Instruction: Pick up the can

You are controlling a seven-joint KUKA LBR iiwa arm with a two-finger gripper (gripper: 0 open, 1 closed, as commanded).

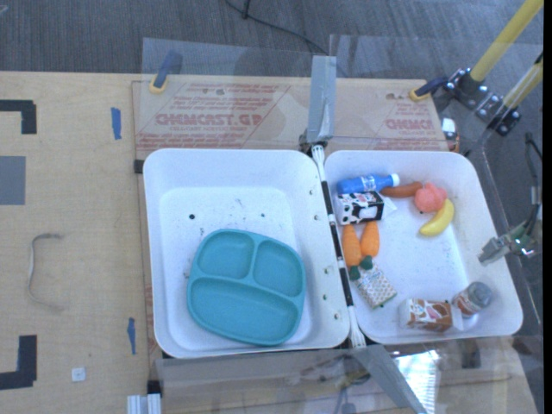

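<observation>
white bins (pixel 164 179) below; tool (pixel 503 247) hovers beside right bin's edge.

a robotics lab; two white bins (pixel 164 179) clamped side by side on a plywood desk (pixel 69 231); blue tape marks (pixel 116 122); grey carpet (pixel 129 7) with a cable (pixel 259 15) beyond

Two bins sit side by side on the worktop (pixel 69 188). The left bin (pixel 164 175) holds a divided plate (pixel 247 287) toward its near side. In the right bin (pixel 483 205), a bottle (pixel 366 183) lies far left, a banana (pixel 437 218) far right, and the can (pixel 473 299) in the near right corner.
</observation>
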